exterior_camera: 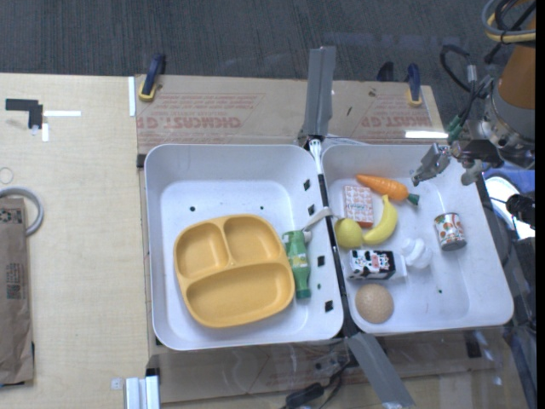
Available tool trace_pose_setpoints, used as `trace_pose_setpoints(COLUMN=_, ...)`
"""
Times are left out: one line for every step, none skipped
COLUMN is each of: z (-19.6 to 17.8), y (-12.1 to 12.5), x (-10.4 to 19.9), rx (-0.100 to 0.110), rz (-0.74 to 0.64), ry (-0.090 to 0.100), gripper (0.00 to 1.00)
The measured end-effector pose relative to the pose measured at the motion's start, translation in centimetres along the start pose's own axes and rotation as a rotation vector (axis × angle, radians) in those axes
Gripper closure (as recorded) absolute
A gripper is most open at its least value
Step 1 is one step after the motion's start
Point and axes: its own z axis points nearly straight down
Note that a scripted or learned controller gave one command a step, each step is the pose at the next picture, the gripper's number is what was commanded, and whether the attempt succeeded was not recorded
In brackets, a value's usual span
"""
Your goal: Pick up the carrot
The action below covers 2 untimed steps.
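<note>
Gripper (449, 165) is seen poised over the right bin's (477, 301) far corner, fingers spread wide, nothing held between them. Carrot (385, 185) is found lying just left of it, resting beside the banana (385, 221), untouched on the bin floor.

You get even, soft overhead light, fairly bright, no hard shadows. The two shallow white plastic bins (162, 254) read near blown-out on their floors, with faint grey shading along the inner walls. The yellow three-section plastic plate (234, 268) throws a thin soft shadow at its lower rim. Sharpness is moderate overall; the grey two-finger gripper (450, 167) at the bench's right edge looks soft and smeared. The dark carpet along the top is dim and grainy.
</note>
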Motion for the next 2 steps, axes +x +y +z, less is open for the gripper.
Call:
trace_pose_setpoints(z=10.1, y=4.7, x=0.7, rx=0.0, rz=-0.109, ry=0.0, gripper=0.0)
trace_pose_setpoints(z=18.1, y=2.3, x=-0.6, rx=-0.002, rz=-0.152, ry=0.0, gripper=0.0)
